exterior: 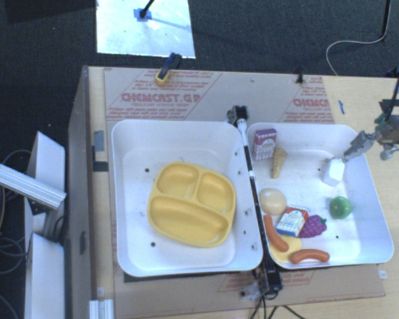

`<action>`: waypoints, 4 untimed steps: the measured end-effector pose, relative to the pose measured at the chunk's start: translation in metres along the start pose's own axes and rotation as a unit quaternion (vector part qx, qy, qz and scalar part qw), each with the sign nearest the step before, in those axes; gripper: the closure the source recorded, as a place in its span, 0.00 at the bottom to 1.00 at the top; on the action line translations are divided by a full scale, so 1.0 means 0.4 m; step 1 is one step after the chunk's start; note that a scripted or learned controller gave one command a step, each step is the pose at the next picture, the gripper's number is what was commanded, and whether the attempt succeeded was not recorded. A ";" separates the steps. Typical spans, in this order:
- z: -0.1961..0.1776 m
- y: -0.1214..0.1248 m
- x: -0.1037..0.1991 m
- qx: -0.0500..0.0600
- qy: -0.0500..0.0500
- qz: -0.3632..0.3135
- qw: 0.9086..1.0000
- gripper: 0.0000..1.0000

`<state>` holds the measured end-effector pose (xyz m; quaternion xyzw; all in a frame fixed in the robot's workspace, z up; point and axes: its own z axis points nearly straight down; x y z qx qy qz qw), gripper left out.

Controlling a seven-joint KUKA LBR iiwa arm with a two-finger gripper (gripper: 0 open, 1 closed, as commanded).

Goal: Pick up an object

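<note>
Several toys crowd the right bin (379, 244) on the bench's right side, and my hand (354, 150), grip state I cannot tell, hangs over its far right edge beside the white block (333, 171), which could skid against the wall when nudged.

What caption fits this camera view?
Gripper poised at the right bin's far edge by a white block; yellow tray in the left bin.
</note>
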<state>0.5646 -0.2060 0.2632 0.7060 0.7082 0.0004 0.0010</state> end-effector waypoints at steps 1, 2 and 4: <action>0.306 0.115 0.232 0.002 0.001 0.000 1.000 0.00; 0.448 0.192 0.290 0.001 0.001 -0.001 1.000 0.00; 0.070 0.076 0.386 -0.002 0.000 -0.001 1.000 1.00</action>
